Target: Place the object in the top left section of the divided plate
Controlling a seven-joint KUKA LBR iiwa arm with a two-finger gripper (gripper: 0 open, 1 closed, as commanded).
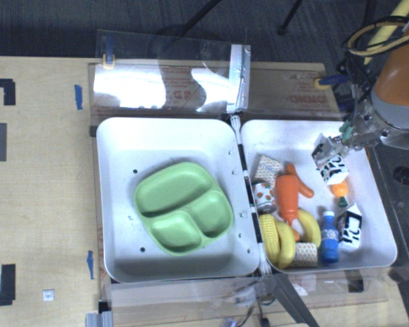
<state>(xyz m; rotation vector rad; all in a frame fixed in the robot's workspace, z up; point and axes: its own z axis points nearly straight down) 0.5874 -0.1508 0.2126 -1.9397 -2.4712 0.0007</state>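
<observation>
I cannot tell how the gripper (329,148) jaws stand above the right bin (385,251), far from the green plate (183,207); the crowded toys risk a missed grab.

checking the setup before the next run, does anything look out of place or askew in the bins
Nothing looks spilled or damaged. The green divided plate sits turned at an angle in the left bin, not square to its walls. The toys, such as the carrot and bananas, are piled loosely in the right bin.
</observation>
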